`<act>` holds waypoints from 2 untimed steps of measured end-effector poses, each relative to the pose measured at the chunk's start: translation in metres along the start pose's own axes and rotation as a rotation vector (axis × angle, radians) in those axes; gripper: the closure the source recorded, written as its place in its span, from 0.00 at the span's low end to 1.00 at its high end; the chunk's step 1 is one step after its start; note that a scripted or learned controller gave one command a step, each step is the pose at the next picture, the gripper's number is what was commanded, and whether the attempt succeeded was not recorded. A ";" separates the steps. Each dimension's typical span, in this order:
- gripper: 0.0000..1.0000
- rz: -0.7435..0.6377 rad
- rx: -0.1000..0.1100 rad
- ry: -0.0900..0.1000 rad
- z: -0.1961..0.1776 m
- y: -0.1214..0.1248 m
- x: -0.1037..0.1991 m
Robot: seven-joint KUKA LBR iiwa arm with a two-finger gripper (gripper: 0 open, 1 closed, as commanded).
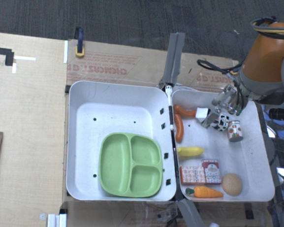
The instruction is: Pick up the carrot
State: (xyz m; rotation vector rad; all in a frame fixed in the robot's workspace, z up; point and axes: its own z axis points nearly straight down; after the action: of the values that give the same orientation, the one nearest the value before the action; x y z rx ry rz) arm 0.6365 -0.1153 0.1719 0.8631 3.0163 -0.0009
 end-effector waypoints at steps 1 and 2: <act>0.00 -0.014 0.000 0.004 0.080 -0.029 0.071; 1.00 -0.010 -0.002 0.002 0.071 -0.029 0.070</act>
State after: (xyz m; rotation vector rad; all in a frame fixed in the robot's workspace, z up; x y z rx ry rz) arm 0.5618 -0.1026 0.1006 0.8477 3.0220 0.0028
